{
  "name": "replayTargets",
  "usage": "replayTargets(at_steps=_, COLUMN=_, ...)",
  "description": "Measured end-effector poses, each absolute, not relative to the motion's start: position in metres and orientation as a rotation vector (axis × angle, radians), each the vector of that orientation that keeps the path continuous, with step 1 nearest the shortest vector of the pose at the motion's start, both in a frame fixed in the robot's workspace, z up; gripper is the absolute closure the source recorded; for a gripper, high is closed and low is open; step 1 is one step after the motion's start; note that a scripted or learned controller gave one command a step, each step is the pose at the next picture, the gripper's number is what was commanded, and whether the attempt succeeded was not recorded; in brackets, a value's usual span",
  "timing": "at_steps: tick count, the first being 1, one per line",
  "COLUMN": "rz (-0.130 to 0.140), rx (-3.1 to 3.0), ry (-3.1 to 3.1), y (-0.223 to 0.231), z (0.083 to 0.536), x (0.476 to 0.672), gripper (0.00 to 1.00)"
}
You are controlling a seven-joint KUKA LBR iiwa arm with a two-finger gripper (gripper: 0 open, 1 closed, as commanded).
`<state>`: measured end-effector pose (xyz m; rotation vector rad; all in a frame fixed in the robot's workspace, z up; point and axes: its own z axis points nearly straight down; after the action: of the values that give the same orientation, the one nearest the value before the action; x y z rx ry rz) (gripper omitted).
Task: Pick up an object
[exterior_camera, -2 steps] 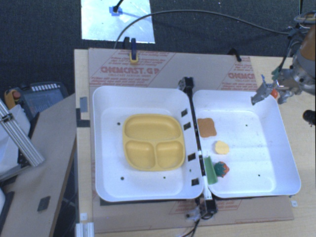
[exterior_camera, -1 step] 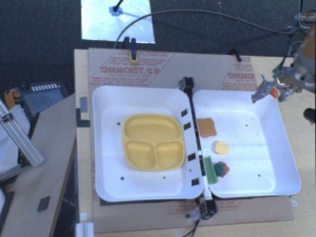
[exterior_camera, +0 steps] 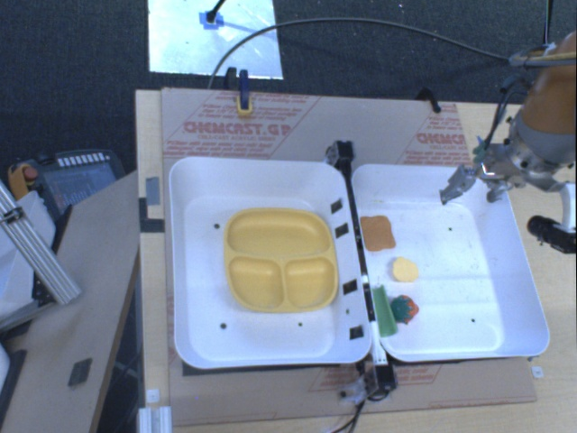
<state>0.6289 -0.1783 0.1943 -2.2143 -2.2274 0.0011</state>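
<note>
Near the right bin's (exterior_camera: 505,332) left wall lie a flat brown square piece (exterior_camera: 378,233), a small round yellow piece (exterior_camera: 405,270), a green strip (exterior_camera: 382,312) and a small orange and teal lump (exterior_camera: 406,309). The gripper (exterior_camera: 473,190) hangs over the far right part of this bin, well to the right of and beyond the brown piece. Its two fingers are spread apart, open, with nothing between them.
A yellow divided plate (exterior_camera: 278,258) lies in the middle of the left bin (exterior_camera: 194,242). A black divider with clips runs between the two bins. The bare white floor of the right bin stretches from the gripper toward the near right corner.
</note>
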Motion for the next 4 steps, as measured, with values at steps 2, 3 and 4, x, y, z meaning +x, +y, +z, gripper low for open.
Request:
replayTargets(at_steps=2, rz=0.0, rx=-2.215, ry=-2.229, y=-0.177, z=0.083, x=0.634, gripper=0.0)
replayTargets(at_steps=3, rz=-0.004, rx=-2.216, ry=-2.234, y=-0.178, z=0.096, x=0.636, gripper=1.0)
replayTargets(at_steps=4, rz=-0.005, rx=-2.221, ry=-2.23, y=-0.184, z=0.143, x=0.639, gripper=1.0)
